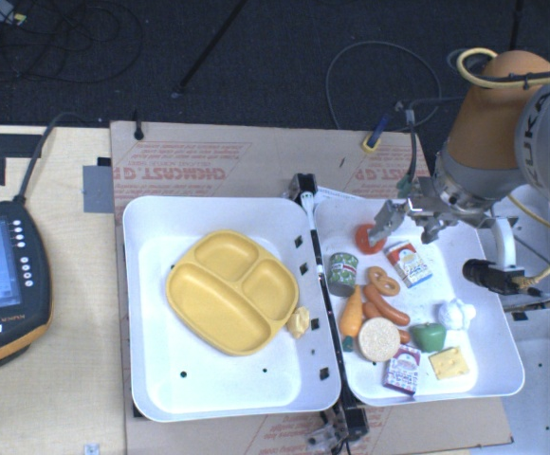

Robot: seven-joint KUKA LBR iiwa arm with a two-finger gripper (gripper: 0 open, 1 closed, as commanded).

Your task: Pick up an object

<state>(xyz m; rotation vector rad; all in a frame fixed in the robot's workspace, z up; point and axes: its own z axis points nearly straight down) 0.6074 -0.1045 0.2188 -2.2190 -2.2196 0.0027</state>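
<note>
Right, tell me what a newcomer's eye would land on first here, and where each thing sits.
The big yellow divided plate dominates the left bin, with a small pale yellow piece at its right edge. The right bin holds a crowded pile of toy food: a green can, a pretzel, a carrot and a cheese wedge. Above its upper edge hangs the gripper, fingers spread, near a red item.
</note>
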